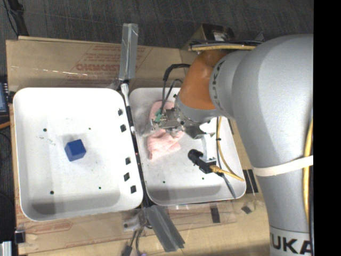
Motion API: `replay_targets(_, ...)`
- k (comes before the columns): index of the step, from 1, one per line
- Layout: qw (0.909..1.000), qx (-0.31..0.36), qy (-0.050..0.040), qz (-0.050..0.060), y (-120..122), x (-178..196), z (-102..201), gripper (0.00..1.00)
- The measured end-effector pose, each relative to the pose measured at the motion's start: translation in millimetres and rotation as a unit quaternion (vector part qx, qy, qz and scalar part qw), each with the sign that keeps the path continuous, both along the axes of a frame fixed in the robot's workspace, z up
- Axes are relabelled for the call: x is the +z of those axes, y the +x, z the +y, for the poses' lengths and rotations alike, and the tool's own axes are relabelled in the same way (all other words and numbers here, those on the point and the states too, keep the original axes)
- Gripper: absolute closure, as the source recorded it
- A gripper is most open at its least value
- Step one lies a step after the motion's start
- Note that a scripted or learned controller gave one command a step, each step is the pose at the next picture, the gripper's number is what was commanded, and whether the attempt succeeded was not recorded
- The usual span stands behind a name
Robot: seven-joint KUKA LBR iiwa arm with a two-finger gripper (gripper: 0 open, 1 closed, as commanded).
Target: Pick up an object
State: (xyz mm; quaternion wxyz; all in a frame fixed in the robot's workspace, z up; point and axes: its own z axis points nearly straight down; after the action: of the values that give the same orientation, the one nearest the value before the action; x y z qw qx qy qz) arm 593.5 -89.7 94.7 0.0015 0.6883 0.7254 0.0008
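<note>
Your gripper (pixel 160 122) sits low over a pink object (pixel 162 143) in the right bin (pixel 229 188); a blue cube (pixel 75 149) lies in the left bin (pixel 32 105).

White bins, one blue cube, one pink lump, grey-and-orange arm

The left bin (pixel 32 105) and right bin (pixel 160 188) are showing plain white, dotted with a few small dark specks; a solid blue cube (pixel 75 149) is sitting in the left one, and a pale pink soft object (pixel 162 143) is lying in the right one. The arm (pixel 266 105) is showing matte grey with an orange band (pixel 198 87), black and yellow cables (pixel 224 169) trailing beneath. Brown cardboard (pixel 64 57) with faded red print is lying underneath, on dark grey floor (pixel 160 4).
</note>
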Motion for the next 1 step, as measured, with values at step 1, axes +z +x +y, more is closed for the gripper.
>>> replay_targets(1, 0.9975, 0.071, 0.0004, 0.002, -14.2, 97.7, -0.1, 0.0)
